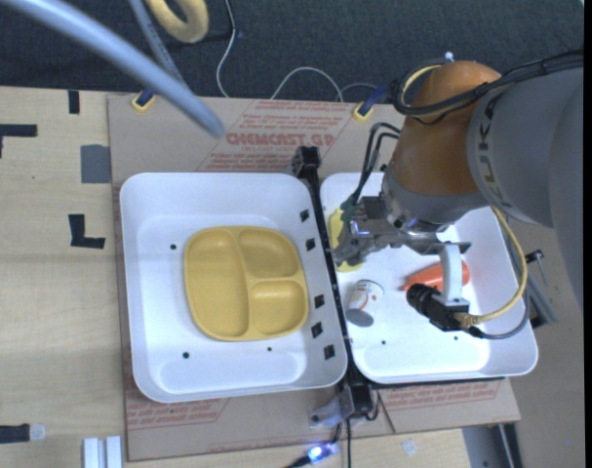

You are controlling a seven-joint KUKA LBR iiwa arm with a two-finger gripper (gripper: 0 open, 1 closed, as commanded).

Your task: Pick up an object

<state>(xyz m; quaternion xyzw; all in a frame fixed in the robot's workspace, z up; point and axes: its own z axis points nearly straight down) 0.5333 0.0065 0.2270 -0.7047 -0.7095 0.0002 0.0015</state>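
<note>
A brown cardboard sheet [276, 130] with red printed lettering covers the middle of a pale wooden bench [42, 291]. Black tape marks [81, 232] lie on the wood to the left of the cardboard. Beyond the cardboard's far edge the floor is dark blue carpet [354, 18], where a thin white cable [305, 74] loops just past that edge. Light is even, with soft shadows.

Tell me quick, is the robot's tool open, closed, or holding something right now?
Tool: cannot be told; it sits low at the right bin's left edge, under the arm's wrist.
</note>
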